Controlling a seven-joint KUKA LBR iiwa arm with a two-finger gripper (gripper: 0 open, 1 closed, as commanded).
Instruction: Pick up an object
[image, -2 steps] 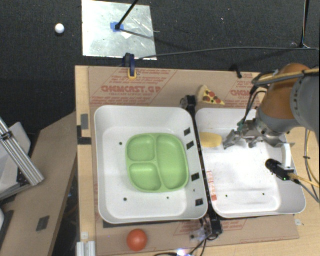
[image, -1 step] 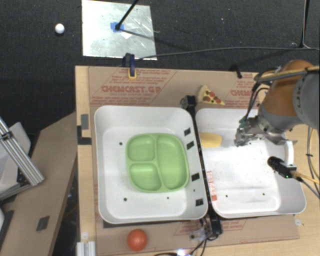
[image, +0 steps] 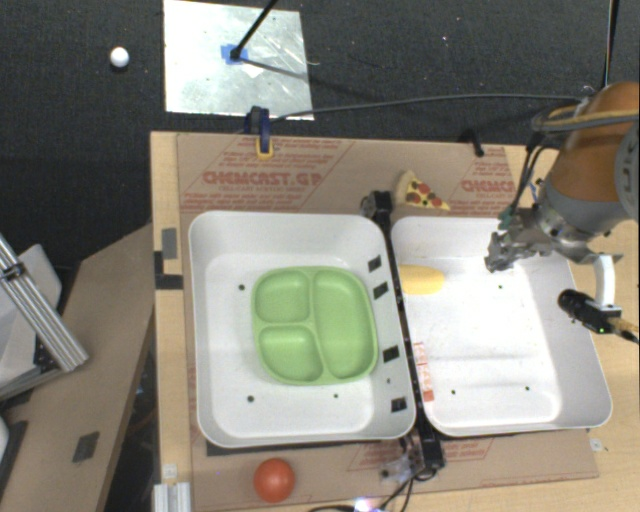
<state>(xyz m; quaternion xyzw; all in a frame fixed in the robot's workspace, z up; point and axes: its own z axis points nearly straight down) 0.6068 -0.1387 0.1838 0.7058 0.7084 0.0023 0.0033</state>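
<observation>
Frankly, the fingers (image: 497, 260) (state unclear) hover right of the yellow object (image: 421, 280).

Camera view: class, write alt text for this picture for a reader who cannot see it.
A grey and orange robot arm reaches from the right, its gripper low over the right bin, near a yellow object lying at that bin's left side. The left bin holds a green divided tray. A pizza-slice toy lies behind the bins and an orange ball in front.
</observation>
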